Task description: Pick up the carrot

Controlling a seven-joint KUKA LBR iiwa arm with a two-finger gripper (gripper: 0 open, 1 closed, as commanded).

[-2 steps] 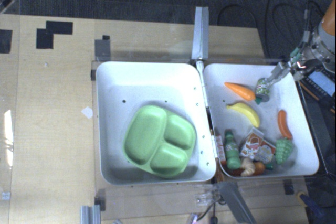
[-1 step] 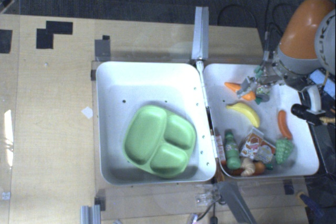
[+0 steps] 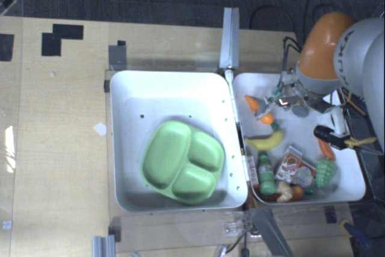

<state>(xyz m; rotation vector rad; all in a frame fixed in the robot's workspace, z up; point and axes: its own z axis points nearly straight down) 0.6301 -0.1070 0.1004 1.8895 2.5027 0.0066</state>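
The carrot [image 3: 252, 103] lies in the right bin [image 3: 355, 189], near its far left corner. It is orange, with its pointed tip toward the upper left and its thick end [image 3: 267, 119] with a green top toward the lower right. My gripper [image 3: 269, 106] hangs right over the carrot's middle and hides that part. The grey wrist and the orange band [image 3: 322, 48] rise behind it to the right.
A yellow banana [image 3: 267, 140] lies just in front of the carrot. Nearer the front are a green bottle [image 3: 263, 165], a snack packet [image 3: 295, 168], a green knobbly toy [image 3: 325, 173] and a small orange-red item [image 3: 328, 149]. The left bin [image 3: 129, 99] holds a green divided plate [image 3: 183, 161].
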